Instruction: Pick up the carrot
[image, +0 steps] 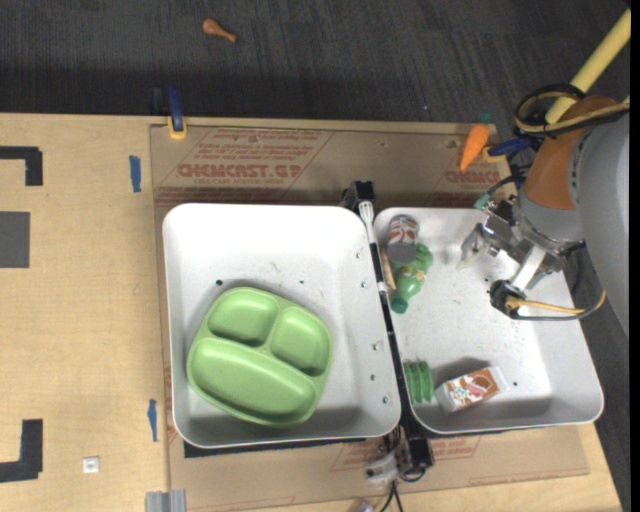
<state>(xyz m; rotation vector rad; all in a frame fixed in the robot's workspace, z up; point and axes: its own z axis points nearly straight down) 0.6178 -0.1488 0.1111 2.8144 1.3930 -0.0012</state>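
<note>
While end effector (487, 243) hovers in right bin (560, 395), carrot (474, 146) lies outside.

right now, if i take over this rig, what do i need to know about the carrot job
Gripper: over the right bin's far end, nothing visibly held; I cannot tell how it is set.
Carrot: outside both bins, on the cardboard just beyond the right bin's far edge, apart from the gripper.
Right bin also holds a green bottle and a small carton; left bin holds a green tray.
Done: nothing yet. Left: reach the carrot, grasp, lift.
</note>
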